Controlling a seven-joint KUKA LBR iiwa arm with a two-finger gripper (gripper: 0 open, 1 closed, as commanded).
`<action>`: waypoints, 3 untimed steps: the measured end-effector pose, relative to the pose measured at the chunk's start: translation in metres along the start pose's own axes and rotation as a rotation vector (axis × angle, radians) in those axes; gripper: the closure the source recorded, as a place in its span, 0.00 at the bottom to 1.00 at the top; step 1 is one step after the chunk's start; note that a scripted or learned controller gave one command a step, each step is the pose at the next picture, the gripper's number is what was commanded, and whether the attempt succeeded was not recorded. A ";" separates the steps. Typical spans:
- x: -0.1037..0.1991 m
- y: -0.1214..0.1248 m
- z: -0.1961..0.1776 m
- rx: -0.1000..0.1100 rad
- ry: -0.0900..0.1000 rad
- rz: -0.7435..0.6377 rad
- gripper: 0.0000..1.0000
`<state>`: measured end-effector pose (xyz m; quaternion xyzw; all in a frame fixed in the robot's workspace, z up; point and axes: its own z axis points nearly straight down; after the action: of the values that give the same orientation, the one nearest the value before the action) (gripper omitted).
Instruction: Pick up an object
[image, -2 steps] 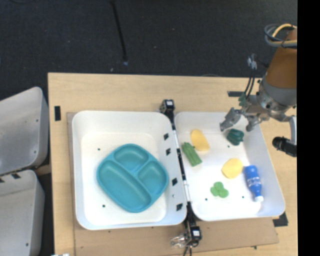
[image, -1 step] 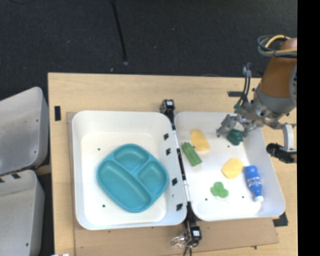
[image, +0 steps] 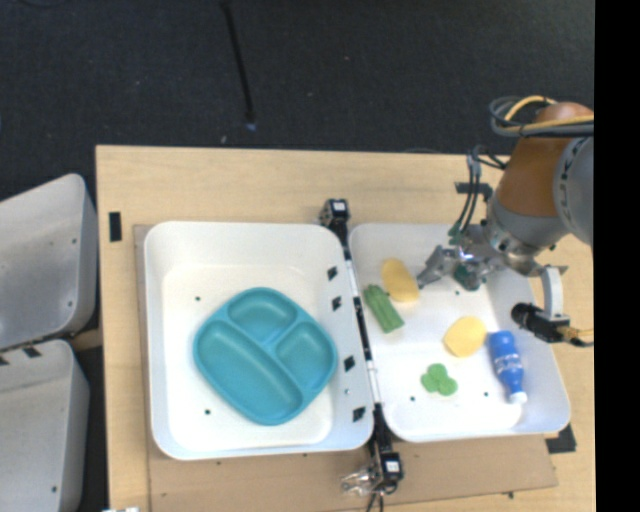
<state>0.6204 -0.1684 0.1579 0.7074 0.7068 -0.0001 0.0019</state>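
A wooden worktop (image: 250, 180) carries 2 shallow white bins side by side, seen from above at a slant. The left bin (image: 165, 300) holds 1 turquoise divided plate (image: 264, 353). The right bin (image: 420, 420) holds 5 small things: a yellow piece (image: 401, 281) touching a green block (image: 382, 307), a second yellow piece (image: 464, 336) just beside a blue bottle (image: 506, 365), and a green clover-shaped piece (image: 437, 379).

The grey and orange arm reaches in from the right. Its gripper (image: 460, 265) hangs over the bin's upper part, near the first yellow piece, its jaws spread apart with nothing between them.

Risks, as a judgement: the jaws sit over bare bin floor, so a straight descent may close on nothing. Aiming for the yellow piece could nudge the touching green block, and the rounded shape may slip out.

Beyond the worktop lies dark carpet, with grey-white chair seats (image: 40, 260) at the left.
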 end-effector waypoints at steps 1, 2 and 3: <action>0.000 0.000 -0.010 -0.002 0.001 0.001 1.00; -0.004 0.001 -0.072 -0.001 0.001 -0.003 1.00; -0.006 0.001 -0.110 0.001 0.002 -0.002 1.00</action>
<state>0.6215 -0.1737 0.2675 0.7066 0.7076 0.0003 0.0010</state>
